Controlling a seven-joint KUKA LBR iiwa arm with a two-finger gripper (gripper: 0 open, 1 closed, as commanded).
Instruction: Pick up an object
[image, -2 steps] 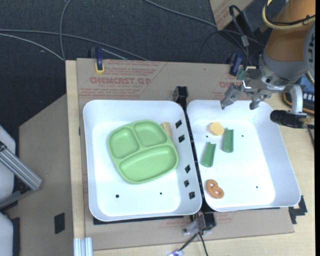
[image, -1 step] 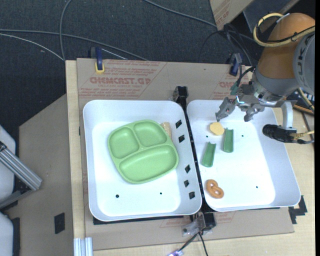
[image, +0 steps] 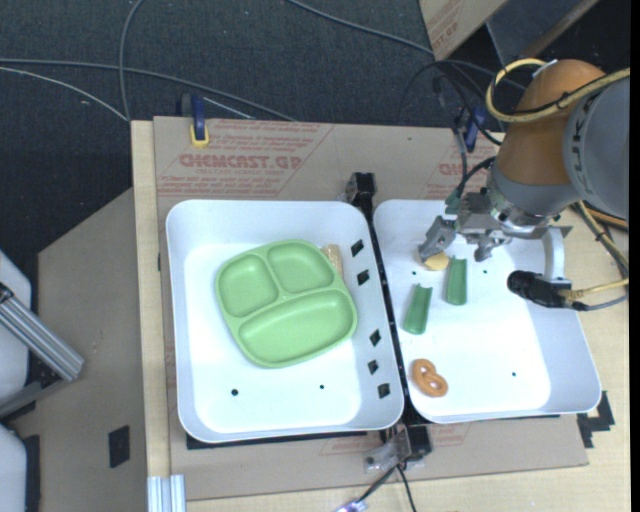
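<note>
My gripper (image: 460, 245) hangs over the far part of the right bin (image: 530, 350), its two fingers (image: 433, 243) spread open with nothing between them. Just below the left finger lies a small yellow piece (image: 435, 262). A dark green cylinder (image: 456, 281) lies right under the gripper's gap. A lighter green cylinder (image: 417, 308) rests to its left, near the bin's left wall. An orange pretzel (image: 429, 377) sits at the bin's near left corner.
The left bin (image: 200, 380) holds a green divided plate (image: 288, 301) with a tan piece (image: 332, 260) at its far right edge. A black clamp strip (image: 372, 290) runs between the bins. The grey arm (image: 560, 130) and its cables stand over the right bin's far right side.
</note>
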